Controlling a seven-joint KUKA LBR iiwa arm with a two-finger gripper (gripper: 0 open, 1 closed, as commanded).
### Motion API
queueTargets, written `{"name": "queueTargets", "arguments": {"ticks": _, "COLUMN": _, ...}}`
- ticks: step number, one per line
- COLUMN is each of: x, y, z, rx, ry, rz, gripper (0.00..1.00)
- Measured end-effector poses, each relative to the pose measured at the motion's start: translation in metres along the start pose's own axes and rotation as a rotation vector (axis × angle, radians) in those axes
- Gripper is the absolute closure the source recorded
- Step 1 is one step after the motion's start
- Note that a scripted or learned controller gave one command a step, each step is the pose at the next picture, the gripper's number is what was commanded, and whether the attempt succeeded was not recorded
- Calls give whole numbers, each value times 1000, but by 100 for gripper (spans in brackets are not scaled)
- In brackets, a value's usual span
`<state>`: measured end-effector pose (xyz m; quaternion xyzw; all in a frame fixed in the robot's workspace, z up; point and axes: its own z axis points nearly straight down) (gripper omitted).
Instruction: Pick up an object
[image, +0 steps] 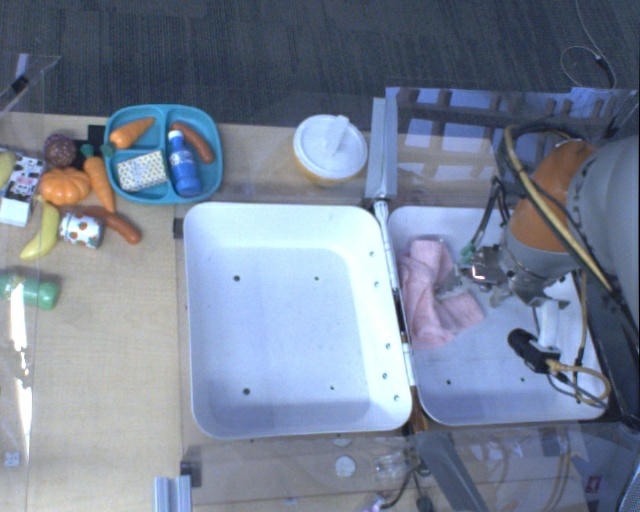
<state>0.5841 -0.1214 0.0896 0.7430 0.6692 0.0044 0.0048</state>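
Note:
A crumpled pink cloth (432, 292) lies in the right bin (480, 385), against its left wall. My gripper (470, 276) is low over the bin at the cloth's right edge, seemingly touching its folds. The grey arm with its orange band (548, 205) reaches in from the right and hides the bin's upper right part. Whether the cloth is gripped cannot be made out.
The left bin (290, 320) sits beside the right one, past a raised rim (392, 290). A white lidded cup (330, 147) stands behind it. A blue divided plate (163, 153) and toy food (70, 200) lie at the far left. Black cables (545, 360) loop under the arm.

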Motion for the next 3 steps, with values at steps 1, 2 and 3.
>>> {"name": "queueTargets", "arguments": {"ticks": 1, "x": 34, "y": 5, "z": 0, "rx": 0, "ry": -1, "rz": -222, "gripper": 0}}
{"name": "queueTargets", "arguments": {"ticks": 2, "x": 81, "y": 7, "z": -97, "rx": 6, "ry": 1, "rz": -345, "gripper": 0}}
{"name": "queueTargets", "arguments": {"ticks": 3, "x": 83, "y": -37, "z": -95, "rx": 10, "ry": 1, "rz": -230, "gripper": 0}}
